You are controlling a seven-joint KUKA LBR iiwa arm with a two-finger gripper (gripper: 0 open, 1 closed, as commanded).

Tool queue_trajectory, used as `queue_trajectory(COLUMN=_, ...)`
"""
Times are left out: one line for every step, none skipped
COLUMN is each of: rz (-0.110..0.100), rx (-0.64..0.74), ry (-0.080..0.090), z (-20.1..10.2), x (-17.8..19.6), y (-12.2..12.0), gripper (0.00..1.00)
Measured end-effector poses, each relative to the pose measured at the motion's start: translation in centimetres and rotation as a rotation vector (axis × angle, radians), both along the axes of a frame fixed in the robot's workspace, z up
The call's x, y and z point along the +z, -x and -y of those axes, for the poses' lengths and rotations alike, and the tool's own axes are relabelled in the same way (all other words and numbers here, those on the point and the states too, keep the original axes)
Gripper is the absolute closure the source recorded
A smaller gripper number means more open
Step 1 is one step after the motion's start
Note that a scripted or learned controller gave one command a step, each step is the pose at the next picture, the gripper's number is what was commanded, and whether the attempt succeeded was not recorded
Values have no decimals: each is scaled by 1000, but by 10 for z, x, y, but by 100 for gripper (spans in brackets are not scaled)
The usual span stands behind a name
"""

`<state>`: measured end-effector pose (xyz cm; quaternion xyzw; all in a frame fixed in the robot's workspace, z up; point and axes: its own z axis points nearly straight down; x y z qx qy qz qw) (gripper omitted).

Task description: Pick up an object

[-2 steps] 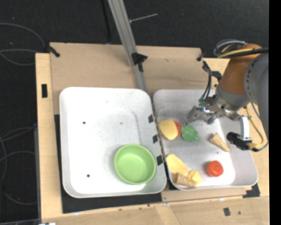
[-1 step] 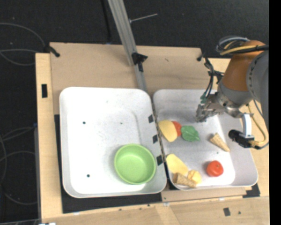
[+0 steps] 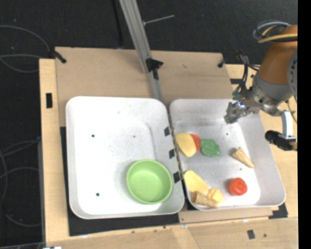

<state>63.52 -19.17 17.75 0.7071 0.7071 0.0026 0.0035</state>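
Note:
My gripper (image 3: 232,114) hangs over the far right part of the right bin (image 3: 217,110), nothing visible between its fingers. Below it in that bin lie a yellow piece (image 3: 185,144) with a red piece (image 3: 196,140) behind it, a green leafy piece (image 3: 210,148), a tan cone (image 3: 243,157), a red tomato (image 3: 238,186), a yellow banana-like piece (image 3: 195,181) and a small waffle-like piece (image 3: 207,197). A green bowl (image 3: 149,180) sits in the near right corner of the left bin (image 3: 98,134).
A metal post (image 3: 137,35) rises at a slant from behind the seam between the bins. The arm's orange band (image 3: 277,61) is at the right edge. Cables lie on the dark floor to the left.

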Motion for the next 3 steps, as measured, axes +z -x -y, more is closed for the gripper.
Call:
queue_trajectory(rz=0, rx=3, ry=0, z=-2, x=62, y=5, gripper=100)
queue_trajectory(rz=-4, rx=4, ry=-2, z=-2, x=81, y=4, gripper=100)
queue_trajectory(rz=-7, rx=8, ry=-3, z=-62, x=85, y=17, gripper=100)
